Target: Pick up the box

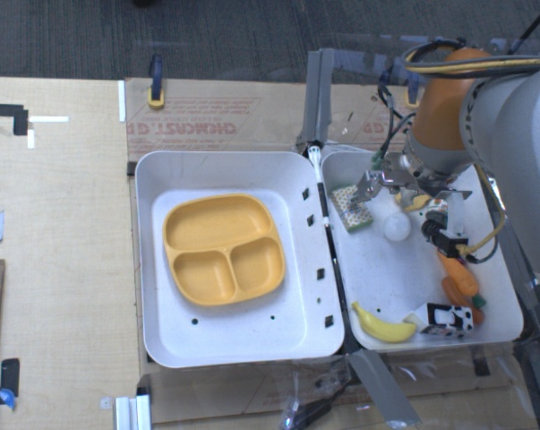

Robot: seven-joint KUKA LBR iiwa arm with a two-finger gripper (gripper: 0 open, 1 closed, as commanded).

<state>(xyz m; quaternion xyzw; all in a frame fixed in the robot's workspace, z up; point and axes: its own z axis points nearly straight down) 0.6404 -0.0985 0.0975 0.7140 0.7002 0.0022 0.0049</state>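
Box (350, 206): a small box with a green speckled face, lying tilted in the upper left corner of the right bin (377, 260), close to the wall between the two bins.
Gripper (374, 184): at the end of the arm, low over the top of the right bin, just above and to the right of the box; the metal fingers look close to the box's upper edge, but I cannot tell whether they touch it.
Grip: from here I cannot tell how far apart the fingers stand, and I see nothing clearly held between them.
Arm (507, 124): grey, with an orange band (444, 101), reaching in from the right and covering the bin's upper right corner.
Ball (396, 228): white, just right of the box and below the gripper.
Banana (383, 326): yellow, along the right bin's lower wall.
Carrot (459, 280): orange, near the right wall.
Black-and-white item (449, 319): in the lower right corner, beside the banana.
Left bin (153, 267): holds a yellow divided plate (223, 248), lying flat near the middle.
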